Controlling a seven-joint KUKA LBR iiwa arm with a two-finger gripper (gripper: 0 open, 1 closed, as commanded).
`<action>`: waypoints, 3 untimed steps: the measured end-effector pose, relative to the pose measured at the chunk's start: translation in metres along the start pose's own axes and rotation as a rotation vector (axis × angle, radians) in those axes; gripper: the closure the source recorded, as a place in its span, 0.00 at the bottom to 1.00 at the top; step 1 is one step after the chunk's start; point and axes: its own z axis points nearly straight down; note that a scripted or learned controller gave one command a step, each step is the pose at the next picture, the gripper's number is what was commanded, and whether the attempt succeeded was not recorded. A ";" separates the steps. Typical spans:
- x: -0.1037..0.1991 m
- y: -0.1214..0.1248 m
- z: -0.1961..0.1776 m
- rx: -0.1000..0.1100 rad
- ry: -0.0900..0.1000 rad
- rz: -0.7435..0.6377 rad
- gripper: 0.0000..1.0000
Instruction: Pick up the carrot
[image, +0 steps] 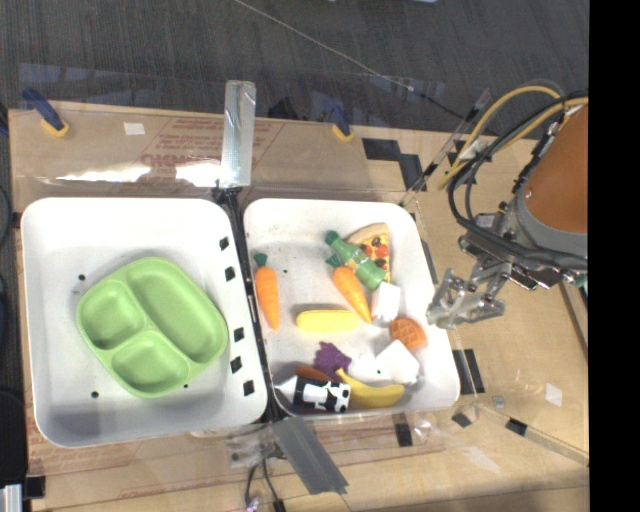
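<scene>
In the left bin (40, 330) a green divided plate (150, 325) is seen, lying flat near the middle. In the right bin (300, 215), a carrot (266, 295) is placed just beside the left wall, its green top pointing away from the camera. To its right, a yellow oblong piece (326, 321) lies near the middle of the bin. A second carrot (349, 285) is found further right, tilted, with a pizza slice (373, 246) just behind it and a white block (386, 300) touching its right side. Along the near wall a purple piece (331, 357), a black and white toy (318, 394) and a banana (375, 393) are gathered. The hand (462, 303) is held outside the right bin, above the surface (520, 380), well apart from both carrots. Nothing is seen between its fingers, but whether they are released or clenched cannot be told.
</scene>
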 end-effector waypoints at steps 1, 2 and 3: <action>0.006 0.013 0.087 -0.003 0.000 -0.355 1.00; 0.003 0.012 0.076 0.000 -0.001 -0.365 1.00; -0.003 0.017 -0.001 0.010 0.001 -0.446 1.00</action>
